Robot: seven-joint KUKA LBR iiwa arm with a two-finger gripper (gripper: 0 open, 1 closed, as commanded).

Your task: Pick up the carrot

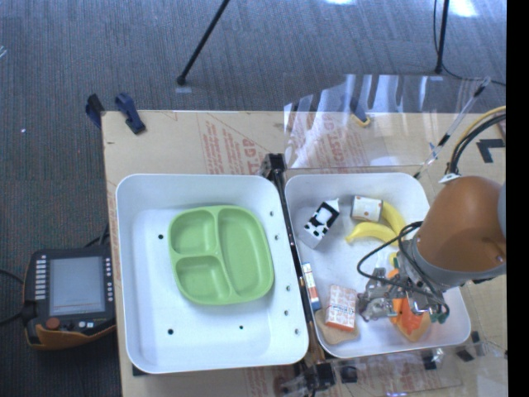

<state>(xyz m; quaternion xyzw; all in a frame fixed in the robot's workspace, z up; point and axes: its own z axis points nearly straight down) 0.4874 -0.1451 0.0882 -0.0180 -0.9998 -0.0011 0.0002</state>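
The carrot (407,322) shows as an orange wedge at the front right of the right bin (413,187). Its upper part is hidden under the gripper (390,298), which hangs low over it below the arm's orange band (463,222). Cables and metal parts of the gripper cover the spot where it meets the carrot, so I cannot tell whether anything is held.
The right bin also holds a banana (376,228), a white can (366,207), a black-and-white box (320,222), a small orange-and-white box (340,307) and a thin tube (309,286). A green divided plate (221,253) lies in the left bin (132,222).
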